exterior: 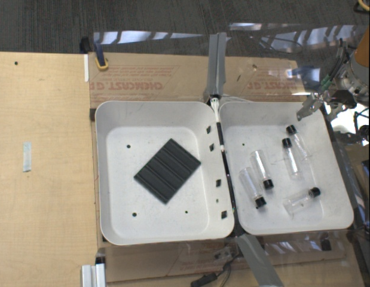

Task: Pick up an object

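Note:
A dark grey ribbed rectangular pad [167,170] lies tilted in the middle of the left bin [113,220]. Several clear vials with black caps lie scattered in the right bin [334,220], among them one vial [260,167] near the centre, one [293,157] further right and one [299,201] toward the front. My gripper [314,104] hangs over the right bin's far right corner, above and to the right of the vials, with nothing visibly in it. The arm [358,70] enters from the upper right.
A metal divider post [217,64] stands behind the seam between the bins. Cardboard [155,79] lines the bench behind them. A wooden surface [41,160] stretches to the left, with a small grey strip [27,158] on it.

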`<action>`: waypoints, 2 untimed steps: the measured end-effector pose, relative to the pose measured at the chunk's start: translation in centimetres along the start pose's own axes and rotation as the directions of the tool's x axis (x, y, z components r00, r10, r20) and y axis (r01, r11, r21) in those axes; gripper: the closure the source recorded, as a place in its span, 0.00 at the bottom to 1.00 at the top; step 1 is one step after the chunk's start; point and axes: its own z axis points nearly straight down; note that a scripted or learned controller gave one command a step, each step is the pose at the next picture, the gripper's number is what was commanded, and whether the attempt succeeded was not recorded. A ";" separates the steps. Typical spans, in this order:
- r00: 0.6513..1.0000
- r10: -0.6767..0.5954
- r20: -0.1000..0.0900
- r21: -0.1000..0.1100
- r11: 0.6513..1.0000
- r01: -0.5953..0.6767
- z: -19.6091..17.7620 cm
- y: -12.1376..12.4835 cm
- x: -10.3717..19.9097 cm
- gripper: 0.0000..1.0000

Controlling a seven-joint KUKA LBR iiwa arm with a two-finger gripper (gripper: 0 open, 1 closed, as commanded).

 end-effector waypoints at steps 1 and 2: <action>1.000 -0.018 -0.002 0.000 1.000 0.018 12.1 -3.3 0.2 0.00; 1.000 -0.018 0.009 -0.028 0.999 0.018 9.6 -2.6 -0.2 1.00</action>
